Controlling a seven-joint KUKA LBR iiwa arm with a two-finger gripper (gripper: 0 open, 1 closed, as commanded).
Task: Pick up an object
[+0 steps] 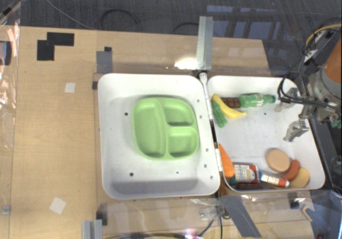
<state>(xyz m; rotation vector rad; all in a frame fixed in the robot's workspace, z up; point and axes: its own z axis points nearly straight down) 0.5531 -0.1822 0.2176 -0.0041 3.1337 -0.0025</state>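
We see two shallow white bins side by side on a pale wooden bench (48, 141). The left bin (115, 179) is smooth plastic with rounded corners and carries a glossy green divided plate (163, 128) near its centre, with bare white floor all round it.

The right bin (256, 125) holds the clutter. At its far left corner a curved yellow banana (228, 108) lies over a green ridged vegetable (218, 115), and just beside them a green bottle (256, 100) lies on its side along the far edge. Against the left edge near the front, an orange carrot (226, 162) tapers to a point. Along the front edge sit a small labelled packet (245, 172), a red tube (273, 180), a round tan disc (278, 160) and a brown rounded piece (299, 175), all close together in the near right corner.

The gripper (295, 132) hangs over the right edge of this bin, its metal fingers holding nothing; how wide they stand we cannot tell. The middle of the right bin is open white floor between the far items and the front row.
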